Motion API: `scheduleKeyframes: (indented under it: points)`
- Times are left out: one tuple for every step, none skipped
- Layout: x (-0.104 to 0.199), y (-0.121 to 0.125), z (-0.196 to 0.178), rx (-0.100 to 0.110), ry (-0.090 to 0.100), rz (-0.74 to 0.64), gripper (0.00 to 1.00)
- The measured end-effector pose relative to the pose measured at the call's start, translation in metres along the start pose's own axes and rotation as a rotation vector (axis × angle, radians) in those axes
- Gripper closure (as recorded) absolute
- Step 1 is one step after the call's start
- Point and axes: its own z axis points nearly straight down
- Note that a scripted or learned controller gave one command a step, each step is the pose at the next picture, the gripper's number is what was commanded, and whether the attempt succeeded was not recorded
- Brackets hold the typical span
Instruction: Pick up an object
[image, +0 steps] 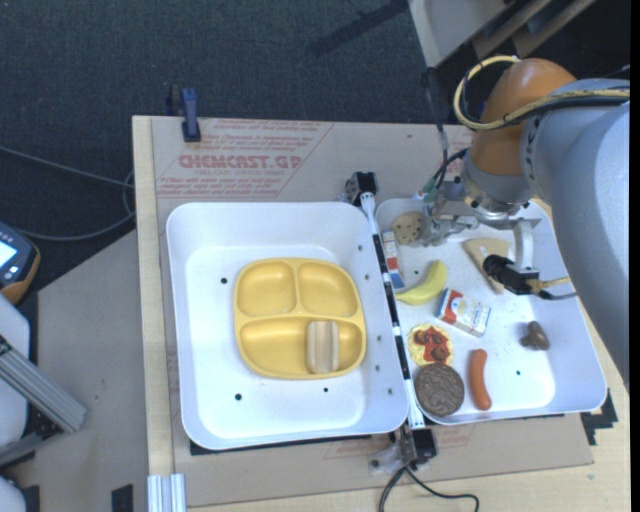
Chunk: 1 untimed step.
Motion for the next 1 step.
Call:
scheduleKeyframes:
  points:
    - [-0.0039,-0.0026,0.0013,0.011,-0.005,0.002,0.0]
